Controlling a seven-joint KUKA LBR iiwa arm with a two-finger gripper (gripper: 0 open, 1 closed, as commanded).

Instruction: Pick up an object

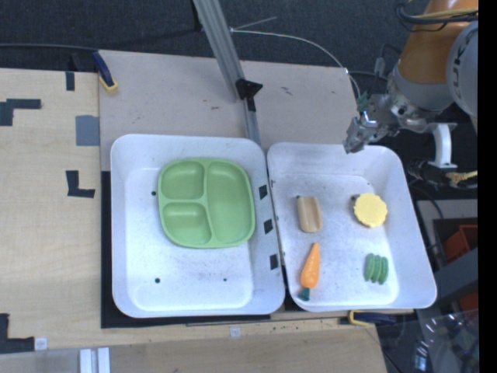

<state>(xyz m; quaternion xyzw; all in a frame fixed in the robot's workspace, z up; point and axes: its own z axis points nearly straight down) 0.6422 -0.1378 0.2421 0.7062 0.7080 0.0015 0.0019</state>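
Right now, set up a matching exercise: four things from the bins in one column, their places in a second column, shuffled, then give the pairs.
Things:
1. green divided plate
2. carrot
3. yellow round piece
4. gripper

Places:
A. right bin, far right part, above the green pea pod
B. over the far rim of the right bin
C. left bin, far half
D. right bin, near left part, below the tan bread piece

Pairs: 1-C, 2-D, 3-A, 4-B
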